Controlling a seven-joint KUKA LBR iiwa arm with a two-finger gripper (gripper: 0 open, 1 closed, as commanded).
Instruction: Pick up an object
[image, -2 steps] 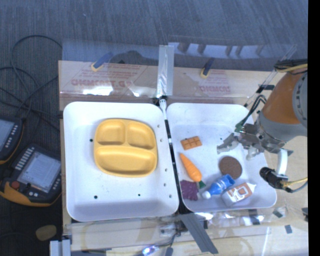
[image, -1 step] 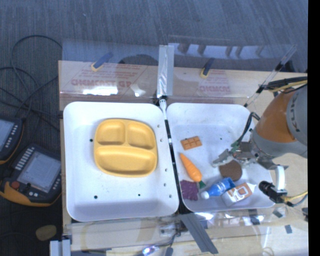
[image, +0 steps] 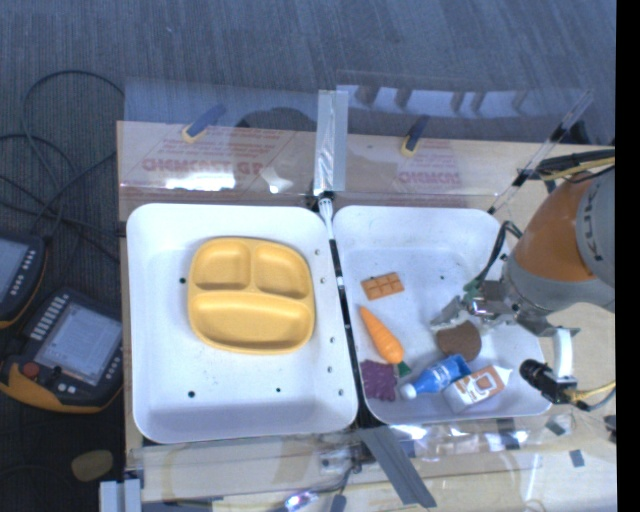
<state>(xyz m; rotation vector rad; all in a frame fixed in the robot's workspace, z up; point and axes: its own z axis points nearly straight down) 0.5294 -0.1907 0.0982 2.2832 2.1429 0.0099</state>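
While arm reaches in over right bin (image: 420, 225), end effector (image: 462, 312) sits just above brown round object (image: 459, 340); finger state cannot be told. Around brown object: blue bottle (image: 437, 379) and small carton (image: 477, 386) just below, carrot (image: 381, 335) left, purple piece (image: 378, 379) lower left, orange waffle (image: 382, 286) upper left. Carton print too small to read. Yellow divided plate (image: 250, 295) in left bin (image: 160, 400), well apart.

Your grey KUKA arm with the orange band (image: 560, 245) reaches in from the right, wrist angled down and leftward. Its two-finger metal gripper (image: 462, 308) sits low at the arm's left end. Finger state unreadable.
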